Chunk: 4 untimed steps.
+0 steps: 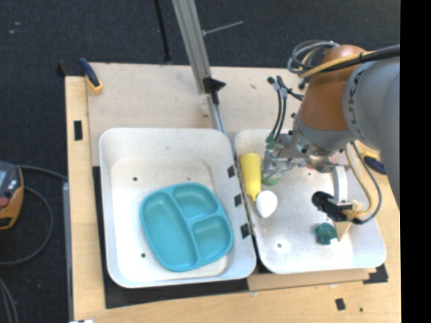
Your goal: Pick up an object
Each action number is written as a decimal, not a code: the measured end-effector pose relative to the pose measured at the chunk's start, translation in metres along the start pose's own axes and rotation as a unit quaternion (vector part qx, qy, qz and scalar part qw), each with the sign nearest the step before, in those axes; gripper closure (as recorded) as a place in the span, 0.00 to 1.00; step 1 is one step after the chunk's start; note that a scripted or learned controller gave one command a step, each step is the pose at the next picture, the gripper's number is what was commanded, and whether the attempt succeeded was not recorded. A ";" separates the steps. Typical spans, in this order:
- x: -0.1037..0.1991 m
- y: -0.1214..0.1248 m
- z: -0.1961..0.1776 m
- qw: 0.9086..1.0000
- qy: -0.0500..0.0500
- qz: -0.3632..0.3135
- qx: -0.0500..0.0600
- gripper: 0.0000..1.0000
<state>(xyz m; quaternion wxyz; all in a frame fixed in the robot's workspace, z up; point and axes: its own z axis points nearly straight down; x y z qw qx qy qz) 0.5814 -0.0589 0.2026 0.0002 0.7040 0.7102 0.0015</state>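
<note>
Hanging low over the right bin (303, 261), the gripper (275, 167) is hovering just beside a yellow cylinder (250, 173), probably because that smooth, rounded piece is the nearest thing to pick up. Whether the tool is clenched or released I cannot tell, as the wrist is hiding it. A glossy white egg-shaped piece (267, 203) is lying just below the tool, by the cylinder's near end. A small green lump (326, 233) is sitting farther off, under the arm. Beyond the cylinder, a blue divided tray (187, 225) is resting in the left bin (114, 153).

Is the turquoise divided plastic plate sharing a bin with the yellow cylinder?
No, the turquoise divided plastic plate lies in the neighbouring white bin, away from the yellow cylinder.
</note>
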 end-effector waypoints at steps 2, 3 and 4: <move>0.094 0.029 -0.015 1.000 0.000 0.001 0.000 1.00; 0.148 0.049 -0.033 1.000 0.000 0.000 -0.001 1.00; 0.144 0.047 -0.032 1.000 -0.001 0.003 0.001 0.00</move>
